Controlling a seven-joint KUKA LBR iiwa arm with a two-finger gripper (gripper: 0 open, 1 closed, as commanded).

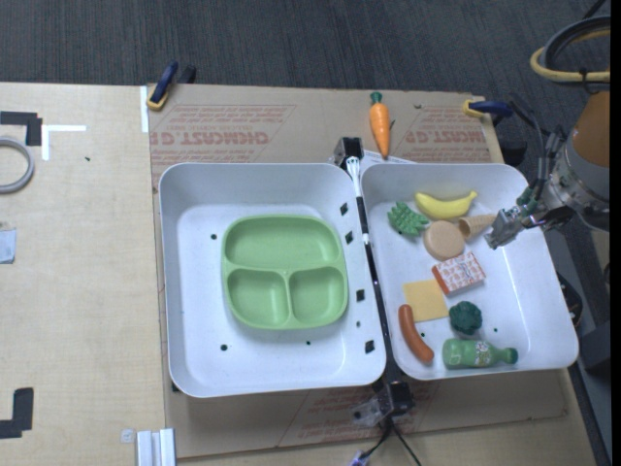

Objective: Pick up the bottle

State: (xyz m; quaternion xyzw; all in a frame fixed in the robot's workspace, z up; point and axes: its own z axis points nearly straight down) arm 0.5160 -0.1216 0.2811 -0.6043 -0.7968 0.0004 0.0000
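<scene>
meanwhile bottle [477, 354] lying in right bin [543, 309], arm [582, 163] apart.

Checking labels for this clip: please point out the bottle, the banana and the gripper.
bottle [477, 354], camera view, on its green body.
banana [445, 203], camera view, on its middle.
gripper [506, 227], camera view, midway between its fingertips.

Arm [587, 168] reaching from right, tool [506, 227] low, angled left.
</scene>
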